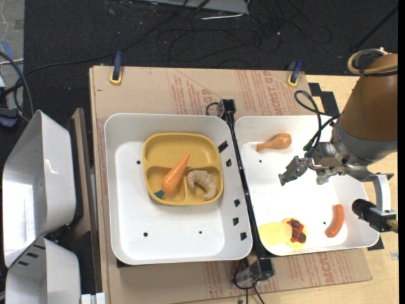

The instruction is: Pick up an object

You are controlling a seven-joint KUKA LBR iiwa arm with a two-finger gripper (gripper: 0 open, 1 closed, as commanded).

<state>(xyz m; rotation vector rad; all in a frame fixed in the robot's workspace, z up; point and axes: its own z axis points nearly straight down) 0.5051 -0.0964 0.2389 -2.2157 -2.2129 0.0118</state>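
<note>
Orange-banded arm (370, 116) hangs over white bins (126, 233) on a cardboard-covered bench (190, 87); pincer (292, 171) state unclear.

We log: arm (373, 116) | grey body, broad orange band above wrist | black cables looping beside it | dark metal two-finger gripper (292, 171).

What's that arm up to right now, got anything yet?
Gripper over right bin, nothing held. Chicken drumstick nearest, sausage farther. Nothing blocking.
</note>
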